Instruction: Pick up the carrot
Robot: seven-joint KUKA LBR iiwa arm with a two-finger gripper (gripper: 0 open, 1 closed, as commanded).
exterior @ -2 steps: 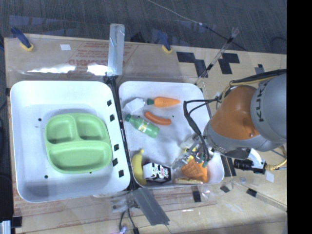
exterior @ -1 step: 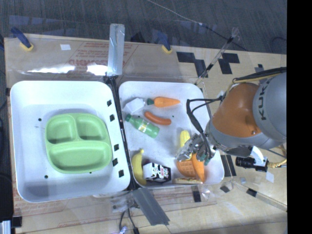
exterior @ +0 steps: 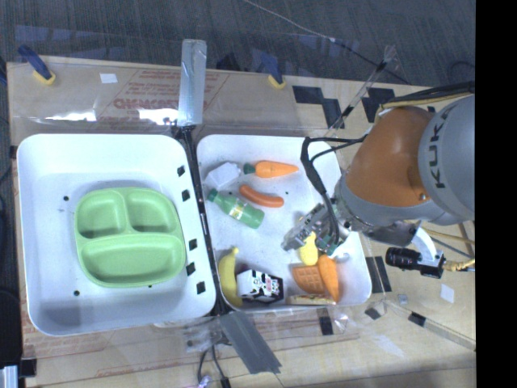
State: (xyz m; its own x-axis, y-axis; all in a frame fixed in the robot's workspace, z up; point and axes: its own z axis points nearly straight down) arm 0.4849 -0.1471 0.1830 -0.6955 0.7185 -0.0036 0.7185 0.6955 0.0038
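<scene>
Carrot [exterior: 273, 168]: I see it lying on its side near the far wall of the right bin [exterior: 242, 146], green top toward the left, untouched.
Neighbours: an orange-red sausage-like piece [exterior: 262, 196] lies just in front of it, a green bottle [exterior: 234, 206] beside that.
Gripper [exterior: 311, 234]: it hangs low in the right bin, well apart from the carrot, just above a yellow item [exterior: 308, 254] and an orange wedge [exterior: 327, 277]; how wide it is spread I cannot tell.
Near corner: a banana [exterior: 229, 275] and a black-and-white carton [exterior: 260, 285].
Left bin [exterior: 40, 156]: it holds a green divided plate [exterior: 127, 237].
</scene>
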